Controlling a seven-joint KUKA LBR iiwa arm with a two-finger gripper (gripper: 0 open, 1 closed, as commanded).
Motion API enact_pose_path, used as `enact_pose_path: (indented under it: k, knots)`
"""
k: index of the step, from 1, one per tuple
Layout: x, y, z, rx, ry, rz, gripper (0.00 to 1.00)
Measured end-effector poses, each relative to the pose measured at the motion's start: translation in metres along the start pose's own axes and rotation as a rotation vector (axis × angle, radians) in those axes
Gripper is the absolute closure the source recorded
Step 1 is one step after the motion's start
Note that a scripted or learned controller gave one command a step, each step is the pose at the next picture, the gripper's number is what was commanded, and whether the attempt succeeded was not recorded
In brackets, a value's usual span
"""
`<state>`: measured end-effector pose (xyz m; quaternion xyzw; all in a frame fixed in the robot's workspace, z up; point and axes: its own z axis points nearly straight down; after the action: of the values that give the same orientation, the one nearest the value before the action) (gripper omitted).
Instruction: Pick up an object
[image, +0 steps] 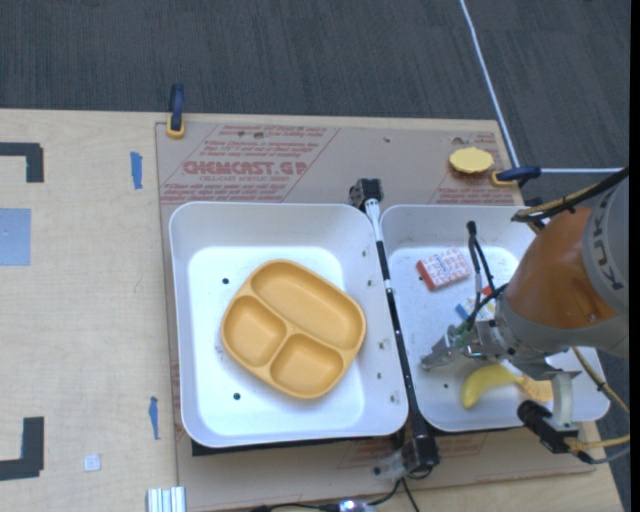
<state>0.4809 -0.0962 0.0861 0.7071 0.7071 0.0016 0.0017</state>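
Note:
In the right bin (420, 400) a yellow banana (484, 385) lies near the front wall. A small red-and-white packet (443, 268) rests toward the back of the same bin. My gripper (452, 348) hangs low over the right bin's floor, just left of and slightly behind the banana, below the orange wrist band (555, 280). Nothing is visibly held in it. The arm's body hides the right part of the bin and part of the banana.
The left bin (190, 300) holds a yellow three-compartment plate (292, 328). A black divider rail (390, 310) runs between the bins. A yellow disc (470, 160) and blue clamps (176, 108) sit on the cardboard sheet behind the bins.

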Motion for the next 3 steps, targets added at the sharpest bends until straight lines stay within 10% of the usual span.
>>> enact_pose_path:
  k: [1, 2, 3]
  knots:
    - [0.000, 0.001, -0.010, -0.004, -0.001, 0.000, 1.00]
    - [0.068, 0.000, -0.099, 0.003, 0.001, -0.002, 1.00]
    - [0.068, 0.002, -0.109, -0.002, 0.000, -0.003, 1.00]
